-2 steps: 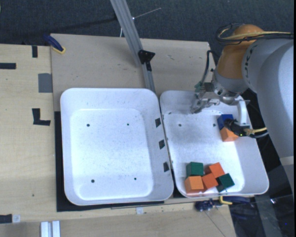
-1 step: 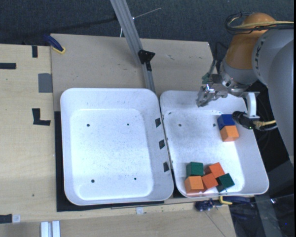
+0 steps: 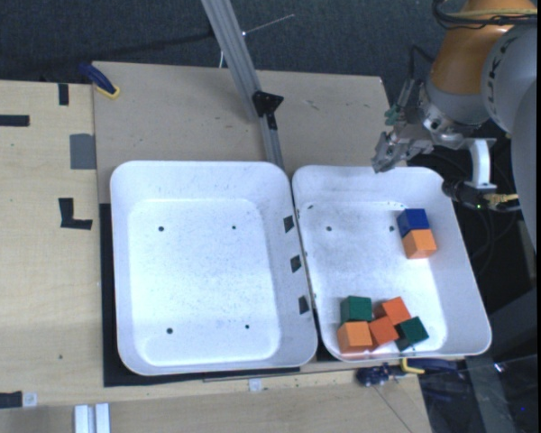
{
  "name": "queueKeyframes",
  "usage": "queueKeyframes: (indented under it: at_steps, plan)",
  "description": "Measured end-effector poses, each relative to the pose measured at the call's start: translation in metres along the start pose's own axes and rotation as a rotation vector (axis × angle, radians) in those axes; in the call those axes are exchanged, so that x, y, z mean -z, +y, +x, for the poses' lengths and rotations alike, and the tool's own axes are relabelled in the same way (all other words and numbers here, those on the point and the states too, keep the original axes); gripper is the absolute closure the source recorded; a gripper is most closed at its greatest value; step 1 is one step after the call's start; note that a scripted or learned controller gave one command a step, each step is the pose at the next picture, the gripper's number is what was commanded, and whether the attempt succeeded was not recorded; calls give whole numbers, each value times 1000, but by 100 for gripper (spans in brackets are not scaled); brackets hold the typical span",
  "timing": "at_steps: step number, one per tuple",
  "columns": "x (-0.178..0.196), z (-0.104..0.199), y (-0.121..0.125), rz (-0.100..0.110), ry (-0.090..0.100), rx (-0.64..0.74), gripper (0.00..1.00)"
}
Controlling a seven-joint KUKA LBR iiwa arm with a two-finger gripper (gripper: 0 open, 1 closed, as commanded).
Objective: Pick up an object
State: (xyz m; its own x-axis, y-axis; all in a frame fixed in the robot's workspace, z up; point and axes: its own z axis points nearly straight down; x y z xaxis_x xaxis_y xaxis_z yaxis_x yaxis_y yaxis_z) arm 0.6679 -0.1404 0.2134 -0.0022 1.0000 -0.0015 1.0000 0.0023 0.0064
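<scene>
While the pincer (image 3: 385, 158) hung over the right bin's (image 3: 361, 233) far rim, whether open or closed I cannot tell, a blue cube (image 3: 413, 219) touched an orange cube (image 3: 419, 243) nearby. Green and orange blocks (image 3: 379, 323) clustered at the near wall.

I watch through one fixed camera above the bench (image 3: 207, 106), looking down at a slant from some distance. Both white bins (image 3: 126, 242) fill the middle of the frame; the arm (image 3: 478, 61) enters at upper right.
</scene>
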Motion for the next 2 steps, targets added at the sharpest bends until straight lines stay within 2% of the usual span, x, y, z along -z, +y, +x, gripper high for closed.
queueKeyframes:
  at_steps: [1, 2]
  plan:
    - [6, 0, 0, 6, 1, 0, 100]
    - [18, 51, 0, 7, 2, 4, 100]
